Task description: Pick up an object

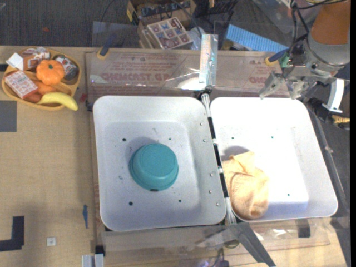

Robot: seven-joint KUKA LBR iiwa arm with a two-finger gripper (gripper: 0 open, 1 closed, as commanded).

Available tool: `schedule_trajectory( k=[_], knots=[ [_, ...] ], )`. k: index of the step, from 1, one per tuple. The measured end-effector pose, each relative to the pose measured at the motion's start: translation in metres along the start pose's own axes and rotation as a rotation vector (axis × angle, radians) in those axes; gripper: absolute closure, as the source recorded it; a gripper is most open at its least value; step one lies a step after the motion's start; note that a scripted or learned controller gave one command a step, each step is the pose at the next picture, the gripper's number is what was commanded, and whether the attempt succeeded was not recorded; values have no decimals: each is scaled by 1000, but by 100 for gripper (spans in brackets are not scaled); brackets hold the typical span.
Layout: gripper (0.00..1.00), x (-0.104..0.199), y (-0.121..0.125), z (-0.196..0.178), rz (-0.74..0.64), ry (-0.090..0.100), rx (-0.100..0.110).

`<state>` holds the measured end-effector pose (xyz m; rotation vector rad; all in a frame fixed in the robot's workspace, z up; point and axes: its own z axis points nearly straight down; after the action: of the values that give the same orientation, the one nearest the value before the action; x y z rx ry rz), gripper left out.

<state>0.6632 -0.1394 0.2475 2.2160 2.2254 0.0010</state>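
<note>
The cloth is the thing I judge nearest to take: a pale orange, crumpled piece in the right bin, lying in its near left corner and pressed against the wall between the two bins. Its long axis runs roughly from the far side toward the near side of the bin, a little slanted, with the wider folded end toward the near rim. It is soft and bunched, so I think a pinch from above on a raised fold would work better than a grip on its flat edge, and the wall beside it leaves little room on that side. In the left bin a teal bowl sits upside down near the middle, round, so it has no long axis and offers my fingers only a smooth dome. My gripper hangs above the far rim of the right bin, well apart from the cloth, with nothing between the fingers; they look spread apart and point down. I would say the pick has not yet begun. Outside the bins, at the far left, a dish carries toy fruit.
</note>
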Motion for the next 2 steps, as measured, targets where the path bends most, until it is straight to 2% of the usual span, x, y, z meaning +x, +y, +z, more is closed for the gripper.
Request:
schedule_trajectory(
  k=[1,2],
  knots=[
    [0,53,-42,62,34,0,1],
    [0,36,-124,137,-7,0,1]
  ],
)
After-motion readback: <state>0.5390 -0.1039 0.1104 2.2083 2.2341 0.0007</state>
